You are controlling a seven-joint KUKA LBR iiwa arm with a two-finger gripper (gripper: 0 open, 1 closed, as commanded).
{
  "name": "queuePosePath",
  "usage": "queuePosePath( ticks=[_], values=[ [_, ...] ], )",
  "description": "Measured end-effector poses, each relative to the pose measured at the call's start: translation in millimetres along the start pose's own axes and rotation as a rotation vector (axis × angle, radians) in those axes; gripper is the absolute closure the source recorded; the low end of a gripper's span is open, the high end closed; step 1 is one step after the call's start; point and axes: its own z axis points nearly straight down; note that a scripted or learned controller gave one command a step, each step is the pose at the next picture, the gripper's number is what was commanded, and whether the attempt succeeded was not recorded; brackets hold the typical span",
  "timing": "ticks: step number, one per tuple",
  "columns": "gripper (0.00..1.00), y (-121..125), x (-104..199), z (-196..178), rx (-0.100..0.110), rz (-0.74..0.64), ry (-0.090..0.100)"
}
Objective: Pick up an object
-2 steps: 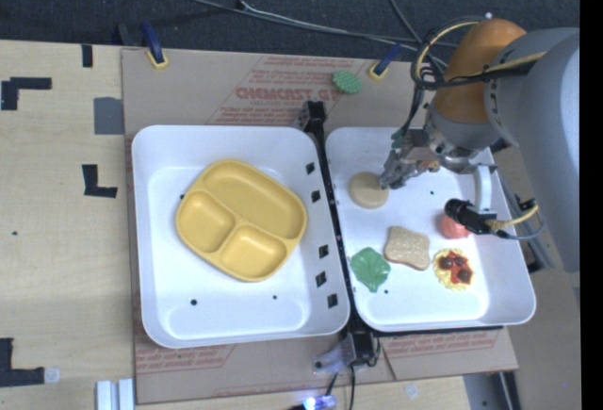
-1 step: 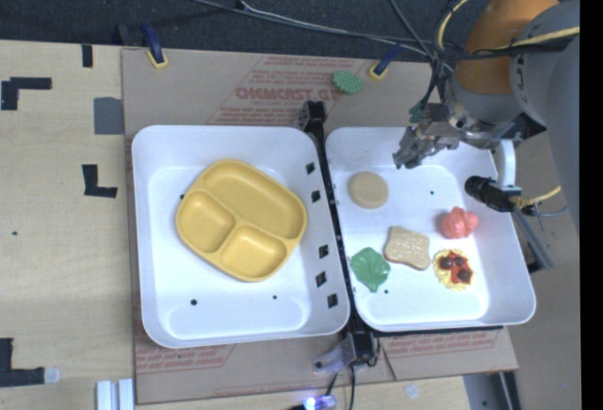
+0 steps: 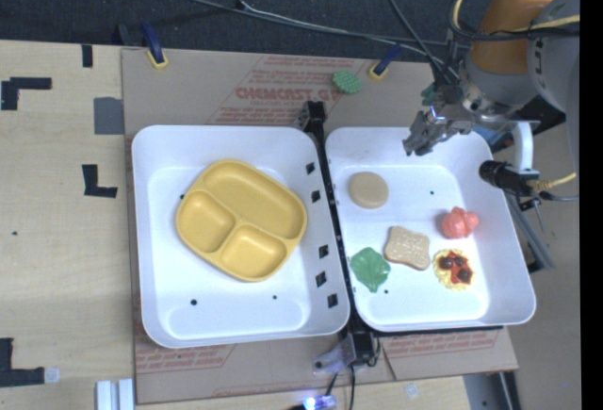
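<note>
Lying in the right bin (image 3: 509,300), the toast (image 3: 407,248) sits well below and left of the gripper (image 3: 421,139), its long axis running roughly left to right. The gripper hovers over the bin's far edge, grasping nothing; whether it is released or clenched cannot be told. Round the toast lie a bun (image 3: 367,189), leaf (image 3: 369,268), pink piece (image 3: 458,222) and pizza (image 3: 454,269); the left bin (image 3: 160,304) holds a yellow tray (image 3: 241,219).

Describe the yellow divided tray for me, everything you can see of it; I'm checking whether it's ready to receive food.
The yellow tray looks like smooth moulded plastic, a rounded square with three compartments: one large at the upper side, two smaller ones below. It lies flat and right way up, turned at a slant, in the middle of the left white bin, resting on the bin's floor, apart from its walls. Nothing lies in its compartments. The toy foods sit in the other bin.
</note>
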Motion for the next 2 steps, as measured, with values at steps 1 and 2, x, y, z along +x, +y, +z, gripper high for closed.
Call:
queuePosePath(
  ticks=[1,2],
  values=[
    [1.0,4.2,8.2,-60.7,-0.002,-0.001,0.0],
    [1.0,-9.9,60.6,-56.0,0.005,-0.003,0.001]
  ],
)
